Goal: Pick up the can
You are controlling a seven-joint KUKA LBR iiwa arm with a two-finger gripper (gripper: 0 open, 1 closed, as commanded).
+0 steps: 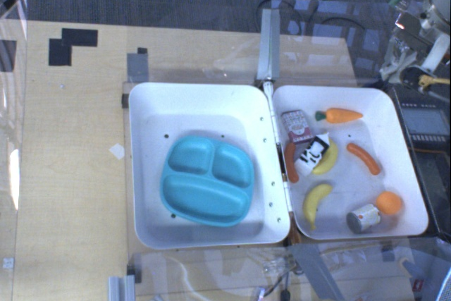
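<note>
The can point(363, 218) is a small silver cylinder lying on its side near the front right corner of the right bin point(405, 127). An orange point(389, 204) touches it on its right. My gripper point(409, 53) hangs at the far right, beyond the right bin's back right corner and well away from the can. It is small and partly cut off at the view's edge.
The right bin also holds a carrot point(338, 115), a red sausage point(363, 158), two bananas point(316, 202) point(325, 160), a black-and-white packet point(310, 151), a pink box point(297, 124) and a brown sausage point(291, 164). A blue divided plate point(208, 180) lies in the left bin point(144, 151).
</note>
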